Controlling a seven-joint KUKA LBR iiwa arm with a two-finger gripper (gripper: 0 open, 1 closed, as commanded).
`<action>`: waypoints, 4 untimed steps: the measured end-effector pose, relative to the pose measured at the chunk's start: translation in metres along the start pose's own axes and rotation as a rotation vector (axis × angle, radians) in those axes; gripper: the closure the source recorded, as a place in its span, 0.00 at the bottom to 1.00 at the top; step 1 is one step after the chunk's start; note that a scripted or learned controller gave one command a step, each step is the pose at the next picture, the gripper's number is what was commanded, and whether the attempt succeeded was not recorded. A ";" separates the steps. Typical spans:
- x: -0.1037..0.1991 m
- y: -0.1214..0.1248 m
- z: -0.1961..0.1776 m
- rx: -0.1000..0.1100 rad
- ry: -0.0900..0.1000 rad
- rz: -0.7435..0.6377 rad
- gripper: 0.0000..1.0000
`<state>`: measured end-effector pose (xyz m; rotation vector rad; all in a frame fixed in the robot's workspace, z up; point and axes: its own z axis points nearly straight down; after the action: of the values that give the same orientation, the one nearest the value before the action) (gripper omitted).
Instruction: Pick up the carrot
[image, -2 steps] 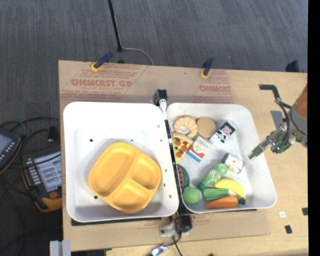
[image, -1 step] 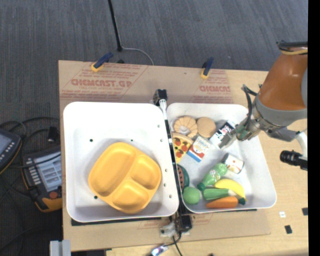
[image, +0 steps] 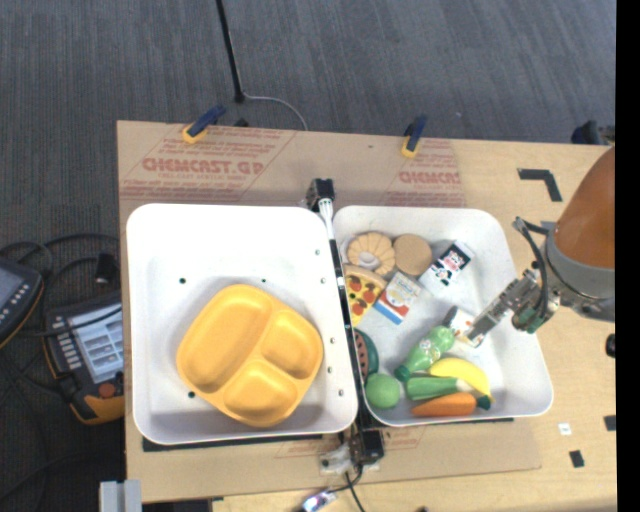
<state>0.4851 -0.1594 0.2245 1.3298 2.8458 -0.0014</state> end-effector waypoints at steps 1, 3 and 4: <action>-0.028 -0.025 -0.311 -0.002 -0.005 -0.166 1.00; 0.012 0.014 -0.046 -0.001 -0.001 -0.523 1.00; 0.012 0.015 -0.056 -0.003 -0.004 -0.522 1.00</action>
<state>0.4890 -0.1405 0.2808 0.5491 3.0883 0.0000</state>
